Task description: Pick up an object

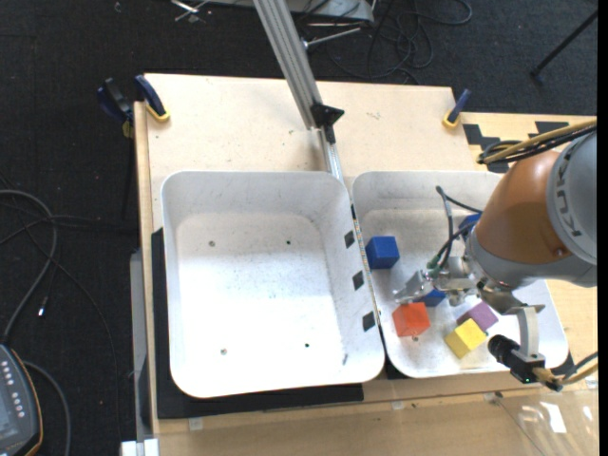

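1. Dark floor with cables surrounds the table.
2. Right bin holds every block; the arm hangs over its middle.
3. Jaws: whether apart or together, I cannot tell.
4. Best target is probably the red block, just below them; descend squarely, clear of the yellow block.

two shallow white bins side by side on a pale wooden bench: left bin, right bin. yellow-tipped clamps at the bench's far corners. slanted metal rail over the divide. black cables on dark floor.
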`<state>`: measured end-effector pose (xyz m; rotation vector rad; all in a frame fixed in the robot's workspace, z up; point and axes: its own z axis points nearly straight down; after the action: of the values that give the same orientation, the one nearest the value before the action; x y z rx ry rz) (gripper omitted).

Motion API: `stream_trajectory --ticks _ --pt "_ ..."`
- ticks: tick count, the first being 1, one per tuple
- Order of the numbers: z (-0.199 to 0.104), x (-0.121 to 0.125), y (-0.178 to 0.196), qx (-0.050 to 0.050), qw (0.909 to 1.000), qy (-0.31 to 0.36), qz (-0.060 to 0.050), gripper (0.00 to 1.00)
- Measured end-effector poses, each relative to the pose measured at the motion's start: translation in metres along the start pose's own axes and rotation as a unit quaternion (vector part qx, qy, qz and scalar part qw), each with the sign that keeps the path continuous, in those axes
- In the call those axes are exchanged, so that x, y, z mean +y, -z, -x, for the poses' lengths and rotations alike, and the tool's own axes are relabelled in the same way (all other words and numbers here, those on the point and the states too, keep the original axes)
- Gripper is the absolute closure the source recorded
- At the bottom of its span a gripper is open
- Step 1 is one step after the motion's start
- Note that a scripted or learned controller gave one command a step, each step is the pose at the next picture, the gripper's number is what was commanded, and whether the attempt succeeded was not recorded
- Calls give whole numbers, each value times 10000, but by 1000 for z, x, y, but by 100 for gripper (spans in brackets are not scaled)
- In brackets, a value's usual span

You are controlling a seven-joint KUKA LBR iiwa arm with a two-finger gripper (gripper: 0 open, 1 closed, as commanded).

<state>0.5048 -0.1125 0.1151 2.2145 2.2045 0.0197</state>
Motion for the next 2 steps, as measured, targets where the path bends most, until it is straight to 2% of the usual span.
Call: stream_trajectory --ticks 1,2 --pt "-1 2 10 -2 10000 12 11 100" --pt "-1 2 9 1 10000 9 3 0"
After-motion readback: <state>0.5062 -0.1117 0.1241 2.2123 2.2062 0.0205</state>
